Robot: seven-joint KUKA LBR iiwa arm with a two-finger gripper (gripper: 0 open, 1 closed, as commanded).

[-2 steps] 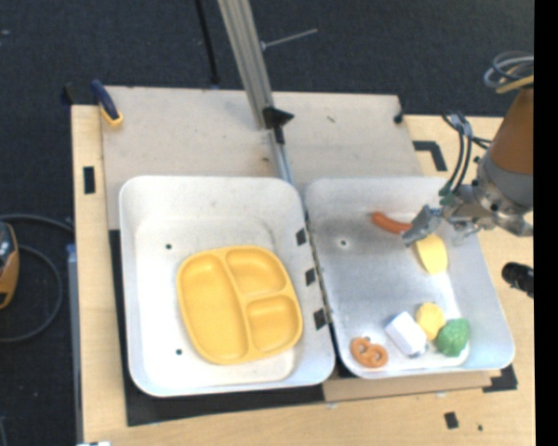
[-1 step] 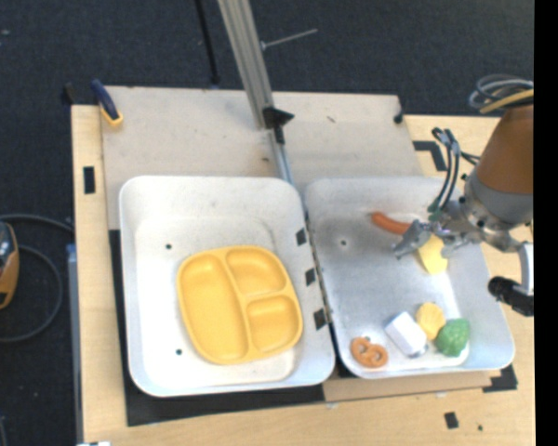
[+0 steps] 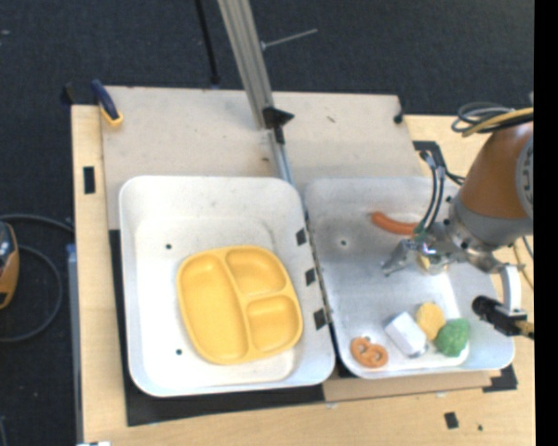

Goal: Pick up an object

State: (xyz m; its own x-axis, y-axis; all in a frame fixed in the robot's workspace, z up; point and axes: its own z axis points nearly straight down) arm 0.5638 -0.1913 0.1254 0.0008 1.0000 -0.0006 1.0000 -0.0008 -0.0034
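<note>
I see the left bin (image 3: 149,203) holding a yellow divided tray (image 3: 239,303). The right bin (image 3: 353,203) holds an orange sausage-shaped piece (image 3: 391,221), pretzel (image 3: 368,352), white block (image 3: 405,333), yellow piece (image 3: 431,318) and green piece (image 3: 453,336). The end effector (image 3: 405,254) is low over the right bin's middle, fingers spread wide, gripping nothing.

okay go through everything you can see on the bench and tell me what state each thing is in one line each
Yellow tray: flat in the left bin, compartments bare.
Orange carrot-like piece: lying in the right bin, beside the gripper.
Pretzel: flat at the right bin's near edge.
White block: lying between the pretzel and the yellow piece.
Green piece: resting in the near right corner.
Gripper: low over the right bin, nothing seen held.
</note>
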